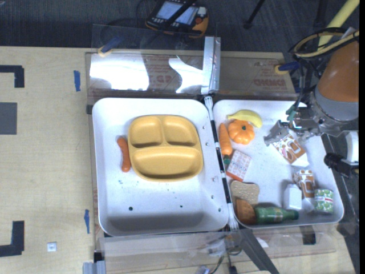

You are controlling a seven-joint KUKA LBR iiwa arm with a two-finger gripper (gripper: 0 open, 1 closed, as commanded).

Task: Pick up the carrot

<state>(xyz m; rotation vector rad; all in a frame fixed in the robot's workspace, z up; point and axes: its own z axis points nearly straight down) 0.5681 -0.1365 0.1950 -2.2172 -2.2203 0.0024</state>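
The carrot (225, 141) is seen in the right bin (268, 108), laid lengthwise against its left wall, probably left there loose among the clutter. It is touched at 2 o'clock by the pumpkin (242, 132), so a grasp is judged to be crowded on that side. The gripper (283, 131) is held low over a packet (291, 149); its opening cannot be told. From it, the carrot lies at 9 o'clock, well apart.

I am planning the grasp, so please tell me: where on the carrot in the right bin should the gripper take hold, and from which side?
Probably grip the carrot at its lower half, coming straight down from above. It lies flat along the bin wall, and the small pumpkin crowds its upper end.
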